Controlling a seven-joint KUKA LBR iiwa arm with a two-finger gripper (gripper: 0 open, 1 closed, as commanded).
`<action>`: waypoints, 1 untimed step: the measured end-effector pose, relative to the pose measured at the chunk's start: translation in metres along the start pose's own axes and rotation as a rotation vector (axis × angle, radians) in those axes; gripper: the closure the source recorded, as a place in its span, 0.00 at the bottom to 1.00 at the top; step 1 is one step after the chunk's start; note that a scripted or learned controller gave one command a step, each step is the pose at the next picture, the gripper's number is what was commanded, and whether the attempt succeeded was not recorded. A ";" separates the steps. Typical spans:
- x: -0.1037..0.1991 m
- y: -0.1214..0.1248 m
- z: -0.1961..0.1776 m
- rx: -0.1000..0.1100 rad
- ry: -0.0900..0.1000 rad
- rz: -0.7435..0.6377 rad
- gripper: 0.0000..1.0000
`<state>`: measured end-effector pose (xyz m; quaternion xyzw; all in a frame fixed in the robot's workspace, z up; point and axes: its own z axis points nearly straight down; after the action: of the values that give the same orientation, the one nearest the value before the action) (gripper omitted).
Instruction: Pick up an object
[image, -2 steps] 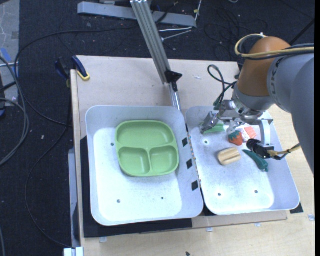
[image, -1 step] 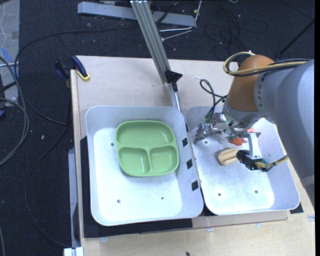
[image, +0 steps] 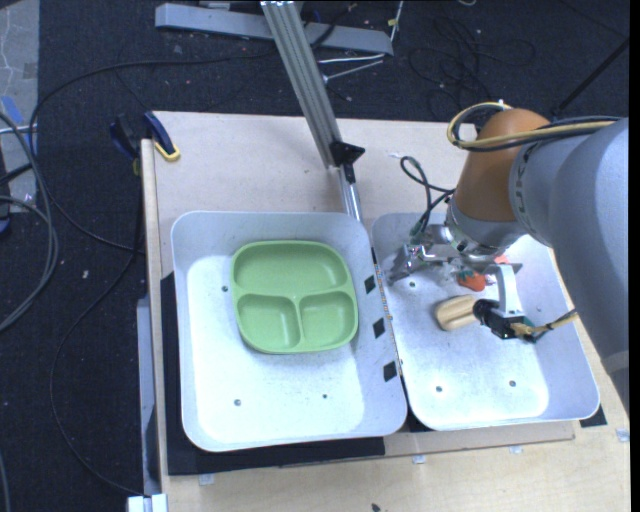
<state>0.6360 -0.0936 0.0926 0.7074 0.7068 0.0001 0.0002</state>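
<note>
Nearest my view is the bare front floor of the right bin (image: 480, 392), and beside it the left bin (image: 205, 400), equally bare along its front edge. Neither offers anything to grasp.

Next back lies the piece I would go for: a small tan block (image: 455, 313), on its side on the right bin's floor. It is just beside the gripper (image: 412, 262), on its nearer side and a little toward the arm, and apart from it. Whether the gripper is open or closed I cannot tell from here (the metalwork is too small and cluttered), and nothing shows between its tips.

My judgement is that the step in hand is lining up over that block. To do it well I would bring the gripper squarely above it, turn the wrist so the closing line crosses the short width, open wide, and go down until almost at the floor before closing.

A green divided plate (image: 296, 296) sits in the left bin, well apart from the gripper across the shared walls. It is broad and flat, so a poor target.

Farthest off, an aluminium strut (image: 312, 85) slants over the bench, clear of the work.
</note>
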 end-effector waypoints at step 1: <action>0.000 0.001 -0.011 -0.002 0.000 0.000 1.00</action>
<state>0.6366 -0.0936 0.1032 0.7075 0.7067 0.0007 0.0011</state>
